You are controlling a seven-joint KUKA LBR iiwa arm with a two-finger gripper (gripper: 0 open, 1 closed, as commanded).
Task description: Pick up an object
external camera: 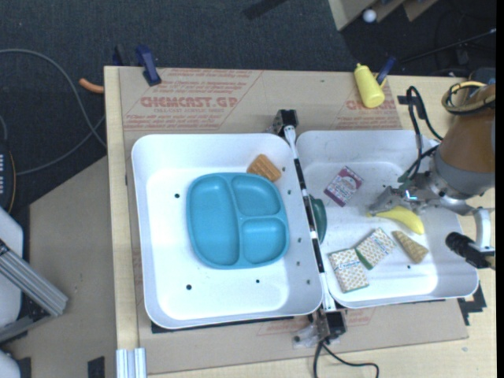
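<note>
The curved yellow plastic banana lay in the right shallow white bin, toward its right side, with the grey two-finger gripper lowered directly over its upper left end. The gripper's tips appeared to touch or nearly touch the banana, but whether they were parted or closed on it could not be told from this angle. Just below the banana rested a tan wedge-shaped piece, and to its left lay two small patterned packets side by side. A purple-and-white packet sat near the bin's centre, and a dark green object leaned at its left wall. The left shallow white bin bore a blue three-compartment tray, with an orange waffle-textured piece just beside the tray's upper right corner.
</note>
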